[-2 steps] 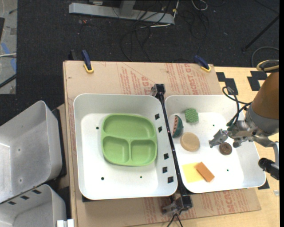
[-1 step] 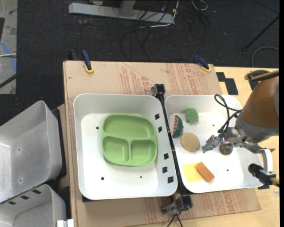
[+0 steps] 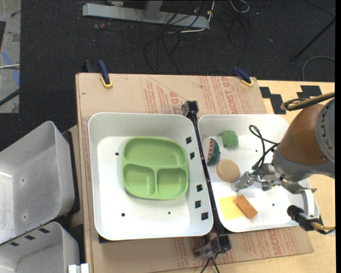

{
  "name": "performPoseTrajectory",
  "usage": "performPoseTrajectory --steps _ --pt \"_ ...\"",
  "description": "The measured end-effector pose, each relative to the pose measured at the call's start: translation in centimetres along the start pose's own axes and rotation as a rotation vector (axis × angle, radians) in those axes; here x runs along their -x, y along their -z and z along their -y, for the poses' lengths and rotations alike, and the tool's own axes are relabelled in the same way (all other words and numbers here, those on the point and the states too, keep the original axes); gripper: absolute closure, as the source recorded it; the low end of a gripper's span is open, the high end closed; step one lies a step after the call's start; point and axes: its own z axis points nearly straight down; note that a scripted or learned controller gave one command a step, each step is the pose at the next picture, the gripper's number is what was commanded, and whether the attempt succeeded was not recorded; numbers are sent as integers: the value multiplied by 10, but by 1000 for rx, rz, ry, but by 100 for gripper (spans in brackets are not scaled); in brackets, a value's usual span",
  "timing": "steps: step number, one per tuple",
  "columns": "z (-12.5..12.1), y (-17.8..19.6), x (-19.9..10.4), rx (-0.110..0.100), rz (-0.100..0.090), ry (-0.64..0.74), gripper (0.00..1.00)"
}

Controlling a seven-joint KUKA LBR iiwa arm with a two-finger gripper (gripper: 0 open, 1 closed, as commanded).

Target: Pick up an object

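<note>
A cardboard sheet (image 3: 160,90) printed with red lettering covers the bench, held at its far edge by two clamps with yellow jaws, one at the left (image 3: 105,74) and one at the right (image 3: 244,77). Two shallow white bins sit on it side by side, the left bin (image 3: 101,176) and the right bin (image 3: 277,125), with a black divider bar (image 3: 201,160) running between them. Off the bench to the left lie two more white tubs (image 3: 29,176), tilted. Beyond the bench, dark carpet (image 3: 53,37) carries loose black cables (image 3: 176,37) and a grey metal bar (image 3: 144,13).
</note>
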Motion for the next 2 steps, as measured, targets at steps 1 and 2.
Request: performPoseTrajectory --steps 1,2 --pt "-1 13 0 5 1 -2 100" --pt "-4 55 2 9 3 3 100"
